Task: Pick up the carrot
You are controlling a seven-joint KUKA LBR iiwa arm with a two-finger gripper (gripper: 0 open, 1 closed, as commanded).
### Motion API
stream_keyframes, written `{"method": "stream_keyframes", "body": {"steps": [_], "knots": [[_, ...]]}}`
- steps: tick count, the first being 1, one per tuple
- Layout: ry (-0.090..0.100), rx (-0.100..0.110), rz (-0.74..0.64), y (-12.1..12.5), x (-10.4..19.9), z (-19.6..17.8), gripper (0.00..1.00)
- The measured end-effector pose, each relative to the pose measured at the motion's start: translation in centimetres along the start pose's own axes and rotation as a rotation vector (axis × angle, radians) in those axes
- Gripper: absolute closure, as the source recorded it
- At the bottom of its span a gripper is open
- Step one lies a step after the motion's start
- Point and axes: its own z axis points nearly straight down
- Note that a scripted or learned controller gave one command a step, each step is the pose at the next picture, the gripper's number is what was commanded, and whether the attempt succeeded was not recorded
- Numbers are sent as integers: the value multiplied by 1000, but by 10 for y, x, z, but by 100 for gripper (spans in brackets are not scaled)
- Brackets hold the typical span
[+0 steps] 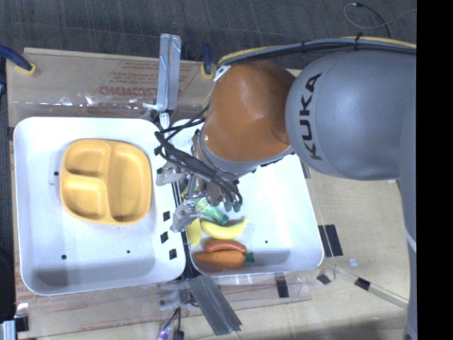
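The grey arm with its broad orange band (248, 112) reaches in from the right and hangs over the right-hand shallow white bin (287, 222), covering most of its upper half. Below the band, the gripper (202, 204) sits low amid black cables, just above a small cluster of toy food in the bin's near-left corner; whether its fingers are wide or narrow cannot be told, since cables and wrist hardware hide them. The orange plastic carrot with a green stub (221, 258) lies along the bin's front wall. Touching it from above is a red-and-tan hot dog piece (224, 246), and above that a yellow banana (225, 227) and a small green piece (212, 210), crowding the carrot. In the left-hand white bin (35, 261) rests a yellow divided tray (106, 180), well apart from the cluster.
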Motion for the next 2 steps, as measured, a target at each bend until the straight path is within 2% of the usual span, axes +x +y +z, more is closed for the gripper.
{"method": "stream_keyframes", "body": {"steps": [1,2], "knots": [[-1,-1,-442,-11,-56,30,0],[-2,1,-462,-95,-105,29,0]]}}
